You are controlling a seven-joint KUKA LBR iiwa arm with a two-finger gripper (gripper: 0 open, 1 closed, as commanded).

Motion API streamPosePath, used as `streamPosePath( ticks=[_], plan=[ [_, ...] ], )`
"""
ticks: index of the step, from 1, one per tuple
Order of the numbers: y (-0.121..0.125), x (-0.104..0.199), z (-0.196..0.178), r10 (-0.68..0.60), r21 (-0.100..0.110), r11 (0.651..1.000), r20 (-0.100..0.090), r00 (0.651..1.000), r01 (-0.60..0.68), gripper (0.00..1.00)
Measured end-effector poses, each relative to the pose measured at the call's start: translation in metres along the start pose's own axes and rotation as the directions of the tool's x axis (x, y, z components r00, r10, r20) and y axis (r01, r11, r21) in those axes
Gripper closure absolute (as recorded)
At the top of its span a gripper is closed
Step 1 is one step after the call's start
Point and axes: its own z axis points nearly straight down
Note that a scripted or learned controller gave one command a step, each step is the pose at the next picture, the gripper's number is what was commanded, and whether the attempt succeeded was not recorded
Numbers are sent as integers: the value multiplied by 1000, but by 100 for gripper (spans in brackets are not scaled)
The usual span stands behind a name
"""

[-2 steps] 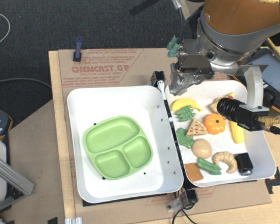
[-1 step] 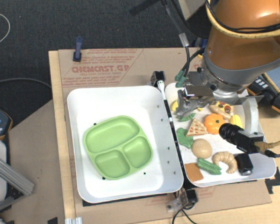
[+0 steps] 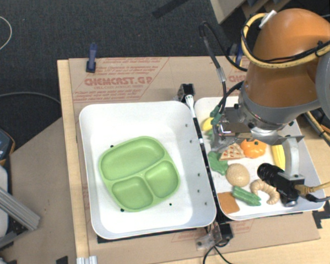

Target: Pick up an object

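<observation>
My gripper hangs low over the back left part of the right bin, under the grey wrist and orange band. Just in front of it lie a pizza slice and an orange pumpkin-like toy. Behind it, a yellow piece and a green piece peek out by the bin's left wall. I see nothing held by it.
The right bin also holds a green leafy piece, a tan potato, a green pod, a tan peanut shape, a yellow corn and a brown cracker. A green divided plate lies in the left bin.
</observation>
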Motion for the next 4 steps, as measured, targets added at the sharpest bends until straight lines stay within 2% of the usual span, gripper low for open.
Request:
streamPosePath(
  ticks=[1, 2, 3, 4],
  plan=[
    [0, 78, -33, -14, -13, 1000, -5, 1000, 14, 100],
    [0, 74, -42, -6, -11, 1000, -2, 1000, 6, 100],
    [-1, 22, 138, 2, 10, 1000, 4, 1000, -2, 100],
    [2, 16, -90, -6, -30, 1000, -5, 1000, 6, 100]
  ],
)
